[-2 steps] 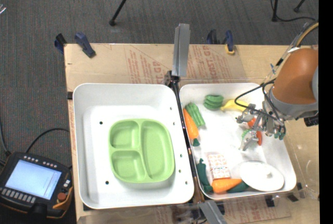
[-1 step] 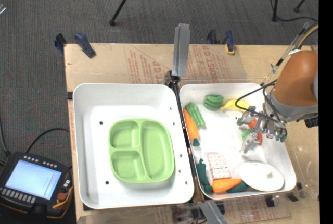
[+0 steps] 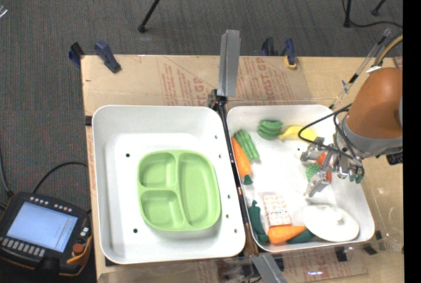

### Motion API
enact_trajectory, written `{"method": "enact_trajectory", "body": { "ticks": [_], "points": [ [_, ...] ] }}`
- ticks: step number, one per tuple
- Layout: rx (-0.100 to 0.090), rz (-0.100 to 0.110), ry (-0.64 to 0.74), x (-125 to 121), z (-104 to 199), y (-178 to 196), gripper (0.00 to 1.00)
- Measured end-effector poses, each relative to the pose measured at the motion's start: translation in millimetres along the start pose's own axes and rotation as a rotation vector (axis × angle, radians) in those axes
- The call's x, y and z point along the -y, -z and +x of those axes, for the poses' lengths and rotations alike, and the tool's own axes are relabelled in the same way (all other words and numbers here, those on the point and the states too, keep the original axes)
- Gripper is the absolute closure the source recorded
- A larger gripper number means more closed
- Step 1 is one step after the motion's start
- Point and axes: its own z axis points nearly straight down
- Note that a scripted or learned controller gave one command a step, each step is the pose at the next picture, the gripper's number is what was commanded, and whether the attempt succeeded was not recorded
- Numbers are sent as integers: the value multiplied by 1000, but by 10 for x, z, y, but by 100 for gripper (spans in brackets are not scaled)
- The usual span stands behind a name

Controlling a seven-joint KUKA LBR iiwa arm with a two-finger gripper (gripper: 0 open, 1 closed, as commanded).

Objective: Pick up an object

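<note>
The right bin holds several toy foods. An orange carrot and green beans lie along its left wall. A green ridged piece and a yellow banana sit at the back. A patterned box, a second carrot and a white plate lie toward the front. My gripper hangs low over the bin's right side, just above the white plate. A small orange and green piece shows right at the gripper; whether it is held is unclear.
The left bin carries a light green divided plate in its middle. A grey post stands behind the seam between the bins. Clamps sit on the bench's back edge. A teach pendant lies off the bench at front left.
</note>
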Motion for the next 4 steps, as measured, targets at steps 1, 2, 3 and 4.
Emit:
{"method": "enact_trajectory", "body": {
  "ticks": [1,2,3,4],
  "points": [
    [-1,0,18,19,79,-2,0],
    [1,-2,22,-2,67,101,100],
    [-3,-1,11,-306,829,-20,100],
    [0,-2,350,-21,849,-13,100]
  ]
}}
